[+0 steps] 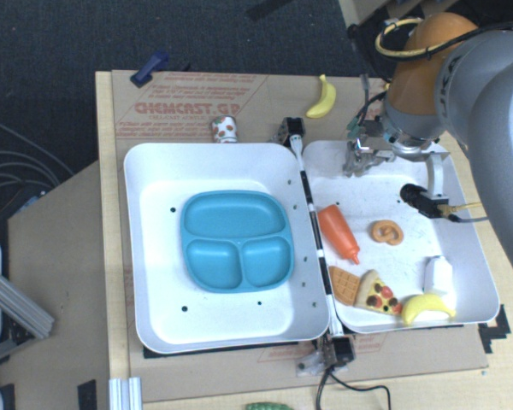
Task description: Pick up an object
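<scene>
Six small things lie in the right bin (372, 196), and none of them is lifted, so we judge the task to be at its approach step. The gripper (363, 159) hangs over the far corner of that bin, close to the wall it shares with the left bin (150, 229). From this slant we cannot tell whether it is spread or closed, and we see nothing carried in it.

Nearest to the gripper is the orange bottle (339, 233), lying on the bin floor on the camera's side of the gripper and close along the shared wall. The pretzel (386, 232) lies about as far toward the camera, but on the gripper's side away from the left bin. Well apart from the gripper, along the near wall, lie the waffle (344, 284), the pizza slice (378, 295) touching it, the yellow banana (426, 308) and the white block (438, 273).

We think the next move calls for choosing one target, most likely the bottle or the pretzel. The gripper would then have to shift toward the camera until it is centred above that target, and come down to the bin floor. For the bottle, a grasp across its narrow width looks best to us. The shared wall just beside the bottle leaves little room on that side.
</scene>
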### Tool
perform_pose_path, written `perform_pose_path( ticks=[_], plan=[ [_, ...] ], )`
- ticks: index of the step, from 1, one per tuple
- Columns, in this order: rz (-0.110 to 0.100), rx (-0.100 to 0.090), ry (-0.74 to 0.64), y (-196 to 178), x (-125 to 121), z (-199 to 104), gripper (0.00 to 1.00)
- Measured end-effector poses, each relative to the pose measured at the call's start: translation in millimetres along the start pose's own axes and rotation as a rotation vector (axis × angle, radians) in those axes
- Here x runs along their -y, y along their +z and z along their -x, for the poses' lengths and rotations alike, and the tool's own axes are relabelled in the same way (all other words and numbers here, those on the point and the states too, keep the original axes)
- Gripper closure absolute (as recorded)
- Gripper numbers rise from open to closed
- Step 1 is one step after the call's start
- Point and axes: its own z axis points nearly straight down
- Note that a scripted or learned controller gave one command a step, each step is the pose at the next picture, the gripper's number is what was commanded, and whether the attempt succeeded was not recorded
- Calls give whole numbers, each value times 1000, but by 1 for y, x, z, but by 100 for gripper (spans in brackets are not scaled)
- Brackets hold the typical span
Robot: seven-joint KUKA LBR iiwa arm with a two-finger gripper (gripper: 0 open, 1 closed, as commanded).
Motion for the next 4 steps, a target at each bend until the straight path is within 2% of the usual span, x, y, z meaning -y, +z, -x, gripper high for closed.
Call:
perform_pose_path(
  ticks=[2,3,4],
  plan=[
    [4,1,-1,-20,-1,-1,100],
    [4,1,-1,-20,-1,-1,0],
    [-9,-3,4,31,6,1,0]
  ],
)
